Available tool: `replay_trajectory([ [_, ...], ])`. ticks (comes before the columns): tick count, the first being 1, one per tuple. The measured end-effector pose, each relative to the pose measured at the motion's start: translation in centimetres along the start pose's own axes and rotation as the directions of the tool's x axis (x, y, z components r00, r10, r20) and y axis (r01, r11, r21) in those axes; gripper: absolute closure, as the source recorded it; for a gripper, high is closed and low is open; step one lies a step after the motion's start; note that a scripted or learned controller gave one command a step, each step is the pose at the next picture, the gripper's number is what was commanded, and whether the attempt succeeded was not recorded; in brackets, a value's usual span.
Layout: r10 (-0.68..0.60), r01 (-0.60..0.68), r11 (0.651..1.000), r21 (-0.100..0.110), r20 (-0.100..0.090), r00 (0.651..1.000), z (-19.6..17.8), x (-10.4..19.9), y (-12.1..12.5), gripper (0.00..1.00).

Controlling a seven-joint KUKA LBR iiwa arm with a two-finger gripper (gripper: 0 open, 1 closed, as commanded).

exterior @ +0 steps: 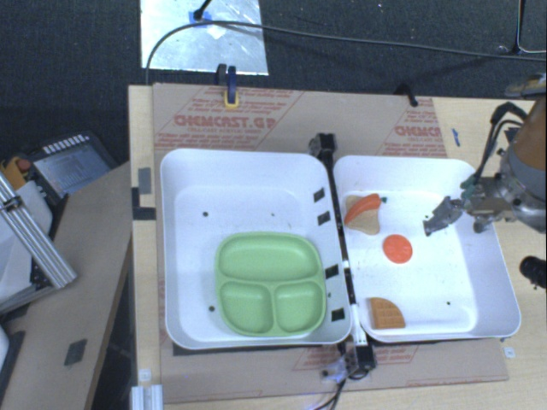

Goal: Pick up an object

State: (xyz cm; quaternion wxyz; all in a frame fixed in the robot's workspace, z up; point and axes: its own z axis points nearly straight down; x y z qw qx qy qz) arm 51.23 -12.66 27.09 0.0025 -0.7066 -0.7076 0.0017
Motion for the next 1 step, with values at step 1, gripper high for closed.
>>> replay_trajectory([
  [1,-0.002,0.002,1.0,-0.008,0.001,1.0,-0.39,0.01,0.16,0.0],
])
